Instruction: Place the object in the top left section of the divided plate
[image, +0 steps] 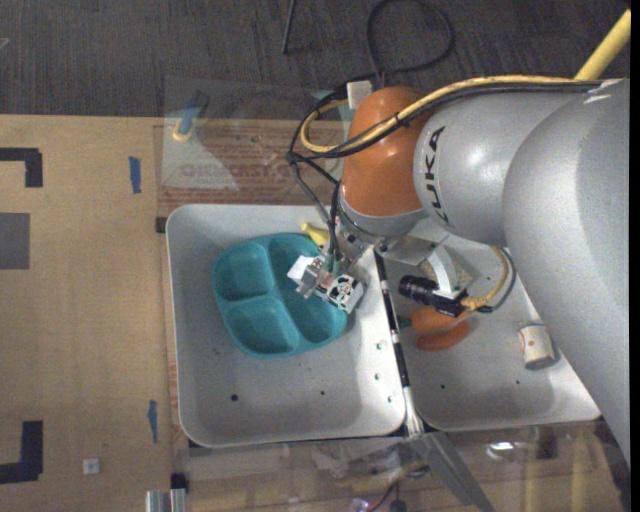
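A teal divided plate (268, 298) lies in the left white bin (200, 380), with three sections. My gripper (326, 281) hangs over the plate's right side, near its upper right section. Something small and white (302, 270) shows at the gripper's tip; I cannot tell whether it is held. A small yellow thing (315, 234) peeks out just beyond the plate's far rim, partly hidden by the arm.
The right bin (500, 400) holds an orange rounded object (440, 331) near its left wall and a small white cup-like object (537, 343) further right. The arm's grey and orange body covers the back of both bins.
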